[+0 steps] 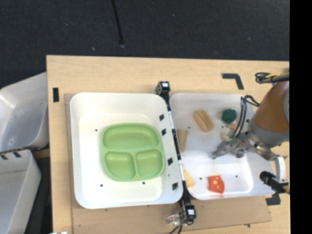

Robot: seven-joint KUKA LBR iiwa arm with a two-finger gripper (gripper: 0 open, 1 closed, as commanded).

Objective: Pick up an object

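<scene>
Right bin contents: tan bread-like piece (203, 120), lying aslant near the back; dark green round item (229, 115) beside it; red piece (216, 184) flat near the front wall.

Partly hidden items in the right bin
Gripper (229, 147) blurred, covering a tan piece; yellow item (188, 179) at the divider too small to identify

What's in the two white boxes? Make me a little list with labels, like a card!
left bin: green plate with three compartments
right bin: tan bread-like piece, dark green thing, red thing, yellow bit by the left wall
gripper: low in the right bin, between the dark green thing and the red thing
held: nothing seen
</scene>
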